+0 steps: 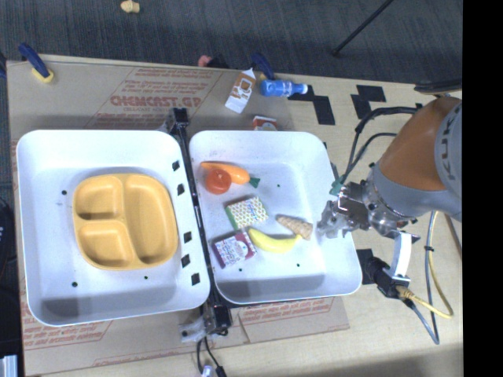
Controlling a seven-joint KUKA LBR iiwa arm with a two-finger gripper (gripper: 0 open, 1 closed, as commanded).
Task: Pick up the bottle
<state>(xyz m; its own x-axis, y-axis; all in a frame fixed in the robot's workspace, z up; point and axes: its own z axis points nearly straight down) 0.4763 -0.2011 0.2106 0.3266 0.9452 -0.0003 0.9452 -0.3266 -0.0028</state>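
Hand (332, 220) over right bin (314, 277) rim (cardboard-covered bench (149, 93)).

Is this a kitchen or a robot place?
Most likely a robot test bench, not a kitchen. A grey and orange arm reaches over two white bins, the food looks like toys, such as a banana, and cables trail about.
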